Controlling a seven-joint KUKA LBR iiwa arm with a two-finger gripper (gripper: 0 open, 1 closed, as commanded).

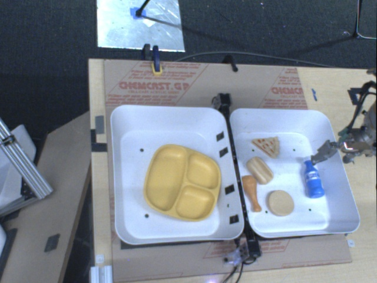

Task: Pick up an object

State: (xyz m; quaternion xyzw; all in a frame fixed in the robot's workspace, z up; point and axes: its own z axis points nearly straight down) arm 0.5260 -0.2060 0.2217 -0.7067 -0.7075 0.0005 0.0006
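Dark carpet surrounds a counter bearing two white bins; the right bin holds a blue bottle, lying just below the gripper. Whether the fingers are apart cannot be told; they should be centred across the bottle's body before closing.

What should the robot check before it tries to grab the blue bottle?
1. Blue bottle in the right bin: ok.
2. End effector close to the bottle's top: ok.
3. End effector open enough: cannot tell.
4. Bottle apart from the round cookie: ok.
5. Bottle apart from the bread roll and the wedge-shaped toy: ok.
6. Bottle already gripped: not ok, nothing seen between the fingers.
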